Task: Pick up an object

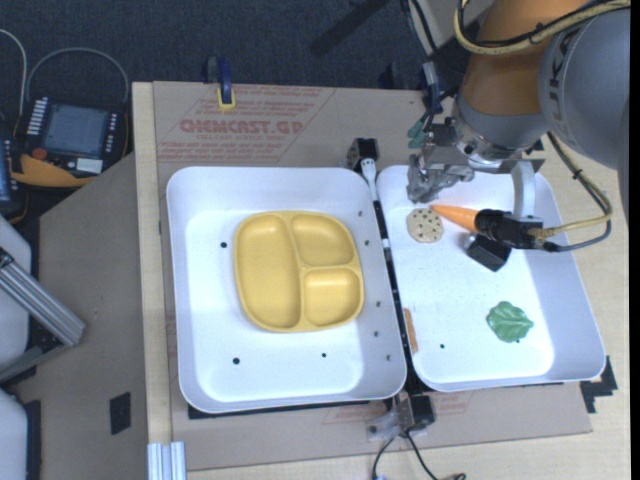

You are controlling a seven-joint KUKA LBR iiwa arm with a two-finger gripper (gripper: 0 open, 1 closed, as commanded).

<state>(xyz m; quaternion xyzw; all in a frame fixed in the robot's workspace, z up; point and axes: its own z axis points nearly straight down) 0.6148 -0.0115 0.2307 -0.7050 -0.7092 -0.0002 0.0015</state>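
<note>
In the right bin (560,308) lie a round speckled cookie (425,226), an orange carrot (458,213) and a green leafy piece (509,321). My gripper (428,188) hangs at the bin's far left corner, just above the cookie and beside the carrot's thin end. I see nothing between its fingers. A black part on a cable (495,230) covers the carrot's right end.
The left bin (200,298) holds a yellow divided plate (298,269). A black divider strip (385,258) runs between the bins. The orange-banded arm (520,58) looms over the right bin's far side. A teach pendant (70,138) lies off the bench at the left.
</note>
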